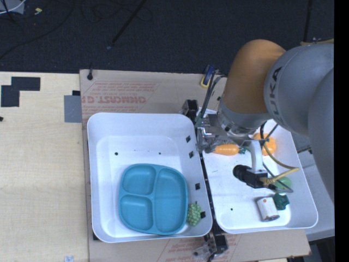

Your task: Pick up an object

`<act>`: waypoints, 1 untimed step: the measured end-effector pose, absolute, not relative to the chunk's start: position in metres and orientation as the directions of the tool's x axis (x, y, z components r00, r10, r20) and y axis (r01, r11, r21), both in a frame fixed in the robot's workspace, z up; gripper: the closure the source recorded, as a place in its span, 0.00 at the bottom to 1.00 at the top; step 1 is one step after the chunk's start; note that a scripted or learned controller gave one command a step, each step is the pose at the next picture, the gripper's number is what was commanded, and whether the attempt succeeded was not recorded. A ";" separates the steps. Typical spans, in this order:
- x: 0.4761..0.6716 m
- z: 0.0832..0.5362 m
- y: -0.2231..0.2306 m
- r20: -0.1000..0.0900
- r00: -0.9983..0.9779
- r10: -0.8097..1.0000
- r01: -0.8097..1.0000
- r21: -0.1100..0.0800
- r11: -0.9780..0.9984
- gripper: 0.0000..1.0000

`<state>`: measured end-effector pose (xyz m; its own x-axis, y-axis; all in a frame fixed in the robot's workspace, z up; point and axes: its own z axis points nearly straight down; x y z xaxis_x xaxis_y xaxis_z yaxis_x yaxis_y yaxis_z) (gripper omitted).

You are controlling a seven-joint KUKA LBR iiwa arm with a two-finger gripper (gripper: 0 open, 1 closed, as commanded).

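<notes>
My gripper (205, 137) hangs over the upper left corner of the right bin (305, 214), close to the wall between the two bins. An orange carrot-like piece (227, 149) lies just right of it, touching or nearly touching; I cannot tell which. A second orange piece (268, 145) peeks out from under the arm further right. Near the right bin's front lie a small white block with a red mark (268, 209) and a green piece (281, 201). The wrist hides much of the bin's back part.
The left bin (103, 146) holds a blue divided plate (153, 198) and a green bumpy cluster (193, 214) at its front right corner. The big grey arm with its orange band (251, 81) covers the right bin's upper half.
</notes>
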<state>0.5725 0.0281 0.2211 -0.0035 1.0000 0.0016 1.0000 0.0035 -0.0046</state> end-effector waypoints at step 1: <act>0.569 0.216 0.079 0.002 -0.005 1.000 1.000 -0.005 0.005 1.00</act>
<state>0.5687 0.0789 0.2164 -0.0045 1.0000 0.0020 1.0000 0.0045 -0.0055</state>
